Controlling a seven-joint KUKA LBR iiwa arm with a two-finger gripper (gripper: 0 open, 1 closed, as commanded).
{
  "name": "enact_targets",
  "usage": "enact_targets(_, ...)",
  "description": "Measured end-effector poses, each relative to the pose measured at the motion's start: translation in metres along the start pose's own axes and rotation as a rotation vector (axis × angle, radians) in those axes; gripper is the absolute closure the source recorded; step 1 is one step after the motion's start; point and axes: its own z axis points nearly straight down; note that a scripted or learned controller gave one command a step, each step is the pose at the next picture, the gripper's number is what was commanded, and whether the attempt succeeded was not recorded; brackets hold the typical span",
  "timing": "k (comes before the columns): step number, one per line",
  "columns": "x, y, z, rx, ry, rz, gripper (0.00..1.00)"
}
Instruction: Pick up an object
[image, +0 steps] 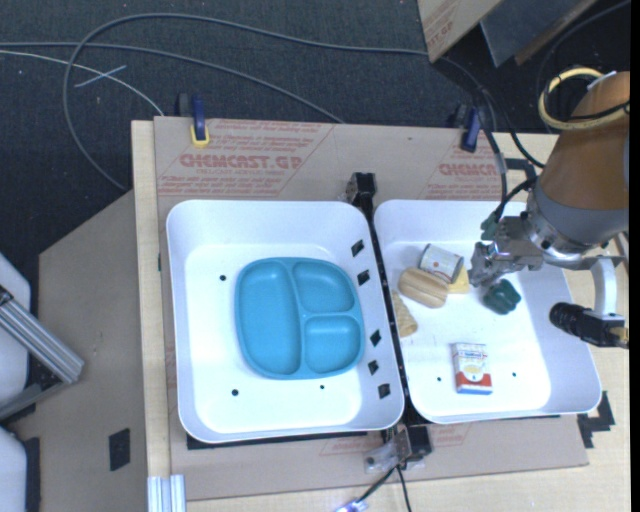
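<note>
Gripper (492, 268) hangs low inside the right bin (570, 385), near its upper middle; whether its fingers are spread or closed cannot be made out, and nothing can be seen held between them. Just below it, touching or nearly so, lies a dark green object (501, 296). To its left sit a small grey-and-white box (440, 263) and a tan wooden block (423, 288). Further below it lies a red-and-white carton (471, 368). Well off to its left, the left bin (200, 380) holds a blue divided plate (298, 317).
</note>
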Motion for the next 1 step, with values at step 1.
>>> enact_targets(1,0.055,-0.0105,-0.0085,-0.001,0.0,-0.001,1.0)
